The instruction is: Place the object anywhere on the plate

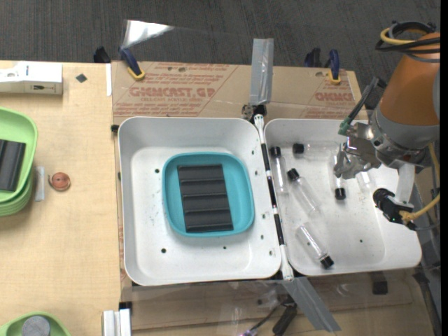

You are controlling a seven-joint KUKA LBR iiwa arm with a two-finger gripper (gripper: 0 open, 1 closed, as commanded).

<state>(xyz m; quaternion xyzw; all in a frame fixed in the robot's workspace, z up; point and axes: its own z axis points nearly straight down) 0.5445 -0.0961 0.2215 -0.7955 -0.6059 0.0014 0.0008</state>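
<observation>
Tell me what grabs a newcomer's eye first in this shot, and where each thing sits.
First, the teal plate in the middle of the left bin, carrying a dark ribbed block. Next, the grey arm with its orange band reaching in from the right, its gripper low over the right bin. There, clear tubes with black caps lie scattered.

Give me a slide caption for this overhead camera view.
Gripper over right bin of clear tubes; teal plate waits left.

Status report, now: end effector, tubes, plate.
End effector over right bin, grip state unclear. Clear tubes lying loose in that bin. Teal plate in left bin, black ridged block on it.
</observation>
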